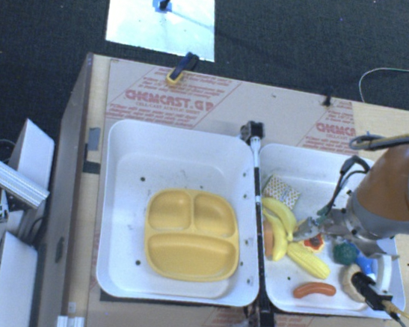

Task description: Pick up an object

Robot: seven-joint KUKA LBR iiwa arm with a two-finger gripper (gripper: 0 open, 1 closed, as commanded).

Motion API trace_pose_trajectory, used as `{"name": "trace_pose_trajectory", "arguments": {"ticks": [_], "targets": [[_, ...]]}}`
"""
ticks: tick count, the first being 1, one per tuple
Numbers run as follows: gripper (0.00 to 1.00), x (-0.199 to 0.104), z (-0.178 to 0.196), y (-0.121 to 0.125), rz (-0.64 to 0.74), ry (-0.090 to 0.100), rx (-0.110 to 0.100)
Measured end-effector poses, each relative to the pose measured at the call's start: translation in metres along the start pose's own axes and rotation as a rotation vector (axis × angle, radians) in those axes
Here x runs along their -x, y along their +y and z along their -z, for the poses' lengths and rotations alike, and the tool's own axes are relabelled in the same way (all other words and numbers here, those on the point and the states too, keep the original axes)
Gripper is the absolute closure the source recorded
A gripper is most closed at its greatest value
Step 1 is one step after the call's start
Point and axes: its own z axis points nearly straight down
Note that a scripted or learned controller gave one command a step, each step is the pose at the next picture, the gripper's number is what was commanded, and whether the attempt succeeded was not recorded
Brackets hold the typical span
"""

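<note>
Where the right bin [289, 165] comes nearest: a red-brown sausage [315, 290], lying flat by the front wall. Just behind it, a yellow corn cob [308, 260], slanted. To the right, a teal lump [344, 253] and a blue bit [366, 263], side by side.

Above the cob, touching or nearly so: a small red piece [313, 242], glossy, bright orange-red, partly hidden under the gripper [308, 231]. Sits mid-bin, between the bananas [280, 215] and the teal lump. Cannot tell whether spread or closed, nor whether gripping the piece.

Farther back, a speckled packet [281, 187], tilted, near the divider.

Across in the left bin [123, 148]: a yellow three-part plate [193, 234], lying flat, centred.

Beyond both, brown board printed with red lettering [169, 101].
</note>
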Motion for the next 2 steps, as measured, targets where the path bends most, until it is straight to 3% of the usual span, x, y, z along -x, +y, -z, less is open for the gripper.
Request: {"name": "trace_pose_trajectory", "arguments": {"ticks": [1,2], "targets": [[1.00,0.000,0.011,0.001,0.001,0.001,0.003],[1.00,-0.079,0.102,0.048,0.005,0.001,0.005]]}}
